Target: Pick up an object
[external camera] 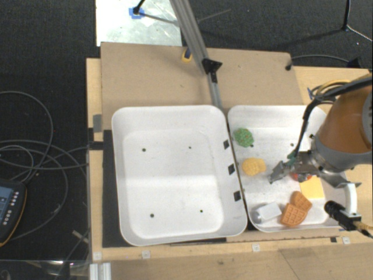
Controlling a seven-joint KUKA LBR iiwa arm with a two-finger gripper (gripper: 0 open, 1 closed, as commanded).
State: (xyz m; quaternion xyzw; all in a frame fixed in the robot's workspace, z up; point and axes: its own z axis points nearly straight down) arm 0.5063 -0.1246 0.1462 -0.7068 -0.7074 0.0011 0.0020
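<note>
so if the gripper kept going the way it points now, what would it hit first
Probably the yellow round object. The gripper points toward the view's left, with that piece just ahead of its tip in the right bin. Its height above the bin floor is unclear, so it might pass over.

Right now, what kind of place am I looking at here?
Probably a robotics lab's pick-testing bench: a grey-and-orange robot arm over two white bins, toy food inside one, loose cables across dark carpet.

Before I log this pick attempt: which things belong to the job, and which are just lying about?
Job:
gripper
green piece
yellow round piece
yellow block
orange waffle
white piece
right bin

Lying about:
left bin
cables
handset
</note>
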